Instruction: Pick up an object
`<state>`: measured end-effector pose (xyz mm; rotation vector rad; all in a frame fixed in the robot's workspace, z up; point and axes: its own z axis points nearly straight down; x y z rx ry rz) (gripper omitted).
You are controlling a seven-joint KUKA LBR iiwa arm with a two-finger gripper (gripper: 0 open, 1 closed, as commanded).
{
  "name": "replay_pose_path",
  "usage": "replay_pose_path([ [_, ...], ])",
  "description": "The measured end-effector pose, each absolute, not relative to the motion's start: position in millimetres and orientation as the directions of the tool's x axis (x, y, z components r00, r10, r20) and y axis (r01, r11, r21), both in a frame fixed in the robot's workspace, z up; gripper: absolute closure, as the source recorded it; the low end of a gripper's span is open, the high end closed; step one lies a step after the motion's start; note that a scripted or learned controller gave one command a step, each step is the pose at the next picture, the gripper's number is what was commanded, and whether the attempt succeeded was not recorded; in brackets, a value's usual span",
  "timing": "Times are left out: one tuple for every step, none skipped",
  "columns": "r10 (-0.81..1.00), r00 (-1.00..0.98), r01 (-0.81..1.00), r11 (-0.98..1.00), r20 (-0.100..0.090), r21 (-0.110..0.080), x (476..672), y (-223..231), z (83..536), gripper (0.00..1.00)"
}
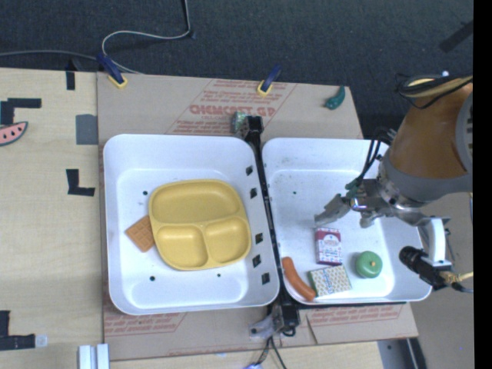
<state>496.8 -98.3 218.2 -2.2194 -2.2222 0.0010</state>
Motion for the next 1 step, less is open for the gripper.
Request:
replay_pose_path([
  [1.0, 0.0, 1.0, 0.0, 0.001, -0.004, 484.6, -140.0, 94.6, 0.0],
])
